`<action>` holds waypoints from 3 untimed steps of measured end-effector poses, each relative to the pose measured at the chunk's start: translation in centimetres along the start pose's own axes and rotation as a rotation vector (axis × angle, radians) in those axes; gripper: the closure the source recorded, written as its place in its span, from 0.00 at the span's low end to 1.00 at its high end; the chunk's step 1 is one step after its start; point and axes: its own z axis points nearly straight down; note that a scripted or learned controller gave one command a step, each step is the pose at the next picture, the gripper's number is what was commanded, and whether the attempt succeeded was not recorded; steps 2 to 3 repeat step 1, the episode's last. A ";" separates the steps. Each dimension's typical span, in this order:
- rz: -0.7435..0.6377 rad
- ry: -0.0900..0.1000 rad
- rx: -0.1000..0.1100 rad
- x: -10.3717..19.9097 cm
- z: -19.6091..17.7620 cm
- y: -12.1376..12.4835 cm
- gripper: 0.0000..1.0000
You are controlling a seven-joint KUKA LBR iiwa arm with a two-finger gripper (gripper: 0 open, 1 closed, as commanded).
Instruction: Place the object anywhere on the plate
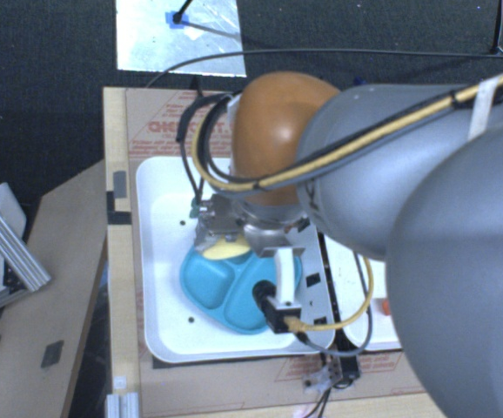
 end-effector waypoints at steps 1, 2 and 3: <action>0.004 -0.001 0.002 -0.3 0.0 0.0 0.00; 0.004 -0.001 0.002 -0.3 0.0 0.0 0.00; 0.004 -0.001 0.002 -0.3 0.0 0.0 0.00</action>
